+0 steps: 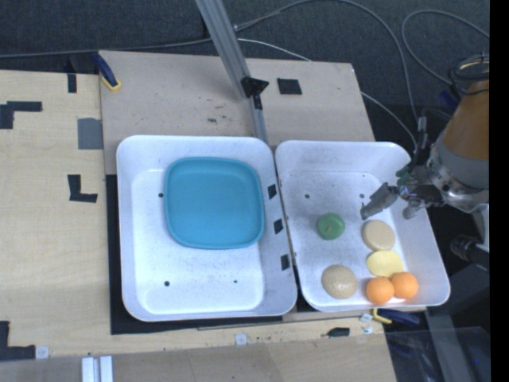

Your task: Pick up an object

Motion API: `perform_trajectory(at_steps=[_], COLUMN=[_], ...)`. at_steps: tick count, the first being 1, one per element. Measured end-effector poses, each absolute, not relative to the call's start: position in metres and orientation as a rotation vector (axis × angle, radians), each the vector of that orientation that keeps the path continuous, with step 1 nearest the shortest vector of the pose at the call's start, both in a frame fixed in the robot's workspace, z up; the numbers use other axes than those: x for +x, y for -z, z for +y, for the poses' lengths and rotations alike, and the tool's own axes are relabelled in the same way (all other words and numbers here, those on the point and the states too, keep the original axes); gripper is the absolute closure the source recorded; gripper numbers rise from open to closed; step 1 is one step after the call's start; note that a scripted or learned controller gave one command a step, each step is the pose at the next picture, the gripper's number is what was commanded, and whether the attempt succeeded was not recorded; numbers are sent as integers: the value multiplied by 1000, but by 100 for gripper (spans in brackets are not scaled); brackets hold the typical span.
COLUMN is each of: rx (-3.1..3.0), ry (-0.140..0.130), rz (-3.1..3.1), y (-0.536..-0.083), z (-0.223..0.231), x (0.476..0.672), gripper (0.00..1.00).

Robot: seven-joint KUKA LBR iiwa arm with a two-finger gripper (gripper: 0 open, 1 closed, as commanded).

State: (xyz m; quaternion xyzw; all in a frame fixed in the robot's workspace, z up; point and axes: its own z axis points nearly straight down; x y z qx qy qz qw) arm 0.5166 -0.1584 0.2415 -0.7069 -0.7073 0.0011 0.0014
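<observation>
Camera view: the gripper [391,201] hovers over the right bin [318,161] near its right edge, fingers spread and empty. Below it, toward the bin's near right corner, lie a green ball [330,227], beige pieces [378,235], a yellow piece [384,262] and two orange balls [391,288]. Nothing is grasped; descent, closing and lifting remain.

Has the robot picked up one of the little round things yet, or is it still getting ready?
Nothing looks picked up yet. The pincer hangs above the right bin with nothing between its fingers. All the items lie on the bin floor: the green piece, the two beige pieces, the yellow piece and two orange balls. Left to do: lower, close on one, lift it.
</observation>
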Motion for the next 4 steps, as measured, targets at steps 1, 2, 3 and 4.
perform_trajectory(at_steps=[1, 2, 3, 4], rx=[-2218, -2217, -2219, -2222], ry=[-4, -6, -1, 2], rz=[-2219, -2218, -2222, -2224], y=[-199, -136, -149, -190], z=[-159, -156, -156, -156], x=[517, 517, 519, 520], gripper=[0, 0, 100, 100])
